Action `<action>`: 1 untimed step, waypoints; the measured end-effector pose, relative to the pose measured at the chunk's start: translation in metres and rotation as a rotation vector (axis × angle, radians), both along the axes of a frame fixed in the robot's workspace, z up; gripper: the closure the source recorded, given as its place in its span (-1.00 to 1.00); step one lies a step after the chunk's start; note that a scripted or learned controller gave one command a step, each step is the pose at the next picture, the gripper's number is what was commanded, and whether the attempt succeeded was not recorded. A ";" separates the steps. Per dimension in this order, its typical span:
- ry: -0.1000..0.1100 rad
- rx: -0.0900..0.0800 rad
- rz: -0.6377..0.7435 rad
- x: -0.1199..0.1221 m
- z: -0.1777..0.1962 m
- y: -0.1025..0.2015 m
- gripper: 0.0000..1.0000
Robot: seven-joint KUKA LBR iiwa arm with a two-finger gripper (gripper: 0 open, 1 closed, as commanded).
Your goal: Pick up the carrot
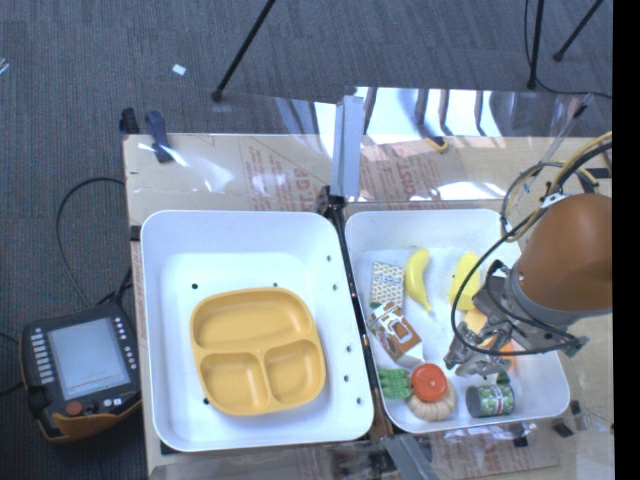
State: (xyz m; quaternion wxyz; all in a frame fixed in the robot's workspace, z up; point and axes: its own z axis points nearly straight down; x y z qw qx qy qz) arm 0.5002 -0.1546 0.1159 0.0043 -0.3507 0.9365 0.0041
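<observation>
Gripper (478, 356) and grey wrist hang low inside the right-hand shallow white plastic bin (440, 223), with the orange band of the arm (565, 253) bulking over them. You cannot tell from this angle whether the gripper is wide or narrow, and nothing can be seen held in it.

Take the small green-labelled tin can (490, 399) as your landmark. The gripper sits just above it in the view. A thin sliver of orange carrot (506, 346) shows above the can, right beside the gripper and mostly hidden under the wrist. You cannot tell whether the two touch.

Just left of the can lies a round red tomato (429, 380) on a tan bun-like piece. Further up and left of the can you see a brown-and-white carton (396, 333) and a curved yellow banana (417, 278).

Well to the left of the can, the other white bin (170, 238) carries a yellow plastic plate with three compartments (258, 350).
</observation>
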 end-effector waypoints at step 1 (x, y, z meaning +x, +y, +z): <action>0.005 -0.005 0.110 0.095 -0.030 0.043 1.00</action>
